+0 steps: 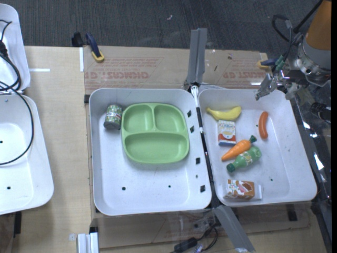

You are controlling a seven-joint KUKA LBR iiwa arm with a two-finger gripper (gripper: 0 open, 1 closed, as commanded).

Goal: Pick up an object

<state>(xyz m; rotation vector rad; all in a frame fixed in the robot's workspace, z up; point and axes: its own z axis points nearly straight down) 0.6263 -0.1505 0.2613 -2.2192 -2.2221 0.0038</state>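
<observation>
A pale wooden table [52, 62] stands on dark carpet and carries two shallow white bins side by side; the grey arm comes in from the right of the camera view, an orange band above its wrist. The pincer [268, 87] hovers at the far right corner of the right bin [295, 173], above the rim and apart from everything inside; it carries nothing, and whether it is parted or closed I cannot tell at this size.

Nearest to it lies the small orange sausage [263, 125], on its own toward the right wall; a little further off is the yellow banana [224, 112] near the far wall; just below the banana stands a small white carton [227, 133]; below that a carrot [238, 148] lies slantwise, touching or nearly touching a green bottle [245, 159]; a brown-and-white packet [241, 189] lies alone near the front wall. In the left bin [105, 194] a green divided plate [155, 133] sits with a small green can [112, 116] just beside its left edge.

By my judgement the task is at its opening step, the approach, with nothing yet lifted; the next move calls for choosing one target, and the sausage looks the easiest, being close and clear of neighbours; the pincer would need to come down over it, straddle its narrow width, then close and lift.
</observation>
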